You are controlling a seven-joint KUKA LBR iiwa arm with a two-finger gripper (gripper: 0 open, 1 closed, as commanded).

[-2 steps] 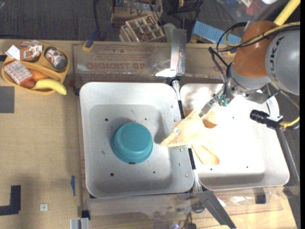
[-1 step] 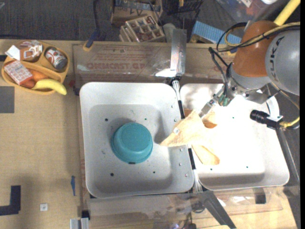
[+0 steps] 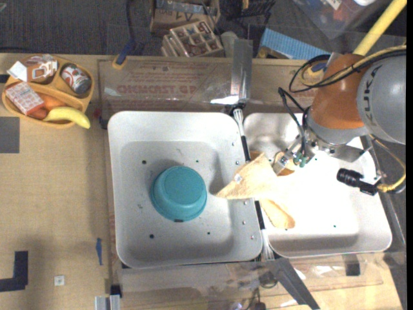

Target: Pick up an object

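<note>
- The arm (image 3: 352,99) is reaching in from the right, its orange band sitting over the far corner of the right bin (image 3: 335,234).
- The jaws (image 3: 286,162) are hanging low in the right bin's left part, right at the upper end of a tan, wedge-shaped object (image 3: 251,181). Whether they're spread or pinching it — can't tell, the wrist and cables are hiding them.
- That tan object is lying slanted across the divider between the two bins, its pointed end poking over into the left bin (image 3: 126,192) and its wider end touching or nearly touching the jaws.
- A second tan piece (image 3: 279,214) is lying in the right bin just below the first one, near the bin's left wall.
- A teal bowl (image 3: 179,193) is sitting upside down around the middle of the left bin — well apart from the jaws.
- Over on the counter (image 3: 45,205), at the far left corner, an orange tray (image 3: 13,101) is holding a banana (image 3: 68,115), a can (image 3: 77,79) and a couple of small boxes.
- A black cylindrical part (image 3: 352,178) with a yellow cable is sticking out beside the arm, over the right bin.
</note>
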